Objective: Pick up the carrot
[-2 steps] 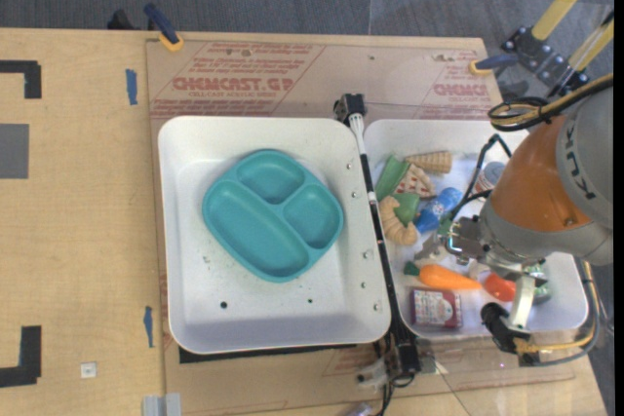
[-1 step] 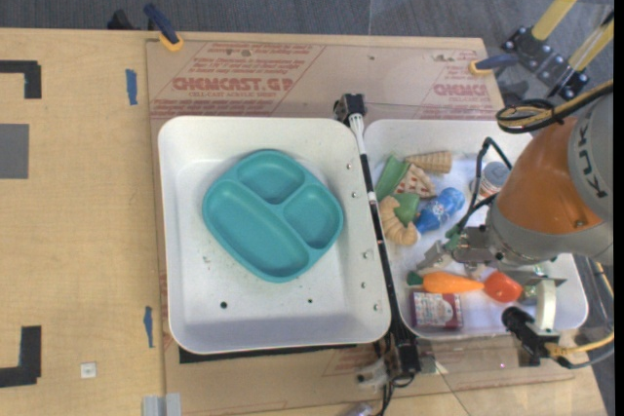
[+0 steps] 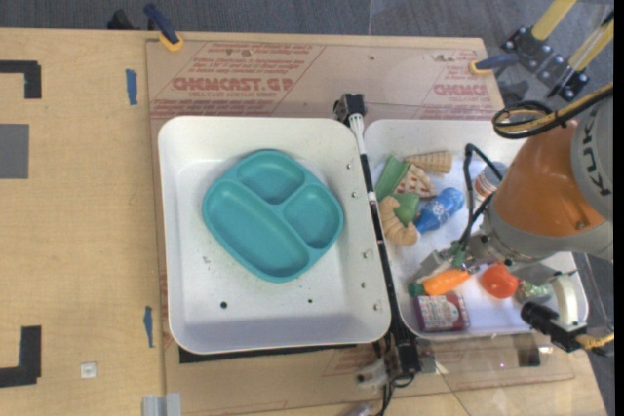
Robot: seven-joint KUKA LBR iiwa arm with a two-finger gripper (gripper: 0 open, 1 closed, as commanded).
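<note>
Gripper [image 3: 466, 260] hovered low in right bin [image 3: 458, 133]; finger state could not be told. Carrot [image 3: 445, 283] lay just below-left of it. Risk judged: tomato [image 3: 499, 282] alongside, pouch [image 3: 441, 313] beneath, likely mis-grab.

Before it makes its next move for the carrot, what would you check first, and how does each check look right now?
1. Small orange carrot with a green tip located, lying in the right shallow white bin: ok.
2. Tool near the carrot, just above and to its right: ok.
3. Carrot between the tool's fingers: cannot tell, the arm hides them.
4. Space around the carrot: not ok, the round orange-red toy fruit and the dark red packet lie close by.
5. Teal divided plate out of the way in the left bin: ok.
</note>
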